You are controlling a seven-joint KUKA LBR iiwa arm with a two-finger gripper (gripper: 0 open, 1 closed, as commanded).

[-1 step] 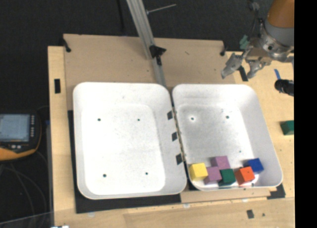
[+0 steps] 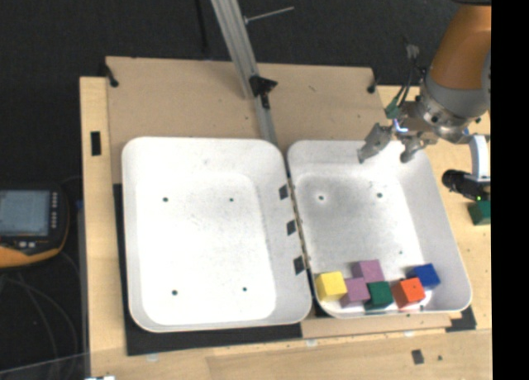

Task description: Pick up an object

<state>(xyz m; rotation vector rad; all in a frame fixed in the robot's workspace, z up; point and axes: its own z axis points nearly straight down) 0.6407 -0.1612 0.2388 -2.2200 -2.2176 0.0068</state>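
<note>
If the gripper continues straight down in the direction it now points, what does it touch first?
Most likely the bare floor of the right white shallow bin, near its far edge. The two-finger gripper points down there, fingers spread. The small coloured blocks lie at the near edge, off that line. Depth is unclear from this slanted view.

You have a cluster of small blocks lying along the near edge of the right bin (image 2: 442, 230), all resting on its floor. At the left end sits a yellow cube (image 2: 331, 285). Next to it lies a purple piece (image 2: 362, 281), stepped in outline, touching the yellow cube's side. A green block (image 2: 379, 295) sits just right of the purple piece, with an orange block (image 2: 408, 292) against it. A blue block (image 2: 425, 275) lies just behind the orange one, nearest the bin's right wall.
</note>
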